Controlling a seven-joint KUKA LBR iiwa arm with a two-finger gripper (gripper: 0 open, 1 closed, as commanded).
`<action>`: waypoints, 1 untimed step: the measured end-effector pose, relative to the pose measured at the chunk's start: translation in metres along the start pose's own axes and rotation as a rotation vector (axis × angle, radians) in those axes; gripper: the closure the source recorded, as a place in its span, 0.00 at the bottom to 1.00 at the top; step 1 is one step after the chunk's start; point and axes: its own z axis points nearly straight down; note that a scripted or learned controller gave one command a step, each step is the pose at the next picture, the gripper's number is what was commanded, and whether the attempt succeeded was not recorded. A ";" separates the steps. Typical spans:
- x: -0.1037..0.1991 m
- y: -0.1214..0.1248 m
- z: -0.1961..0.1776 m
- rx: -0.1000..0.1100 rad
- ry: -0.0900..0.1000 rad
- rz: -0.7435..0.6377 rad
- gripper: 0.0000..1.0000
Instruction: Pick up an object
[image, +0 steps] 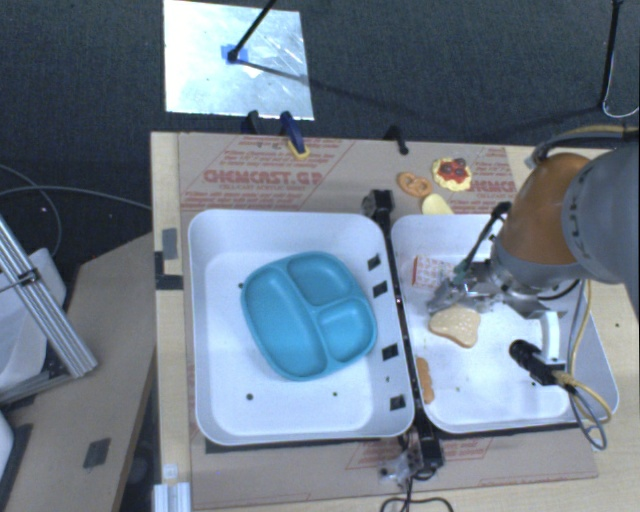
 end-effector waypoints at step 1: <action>-0.002 0.002 -0.012 -0.005 -0.006 0.000 1.00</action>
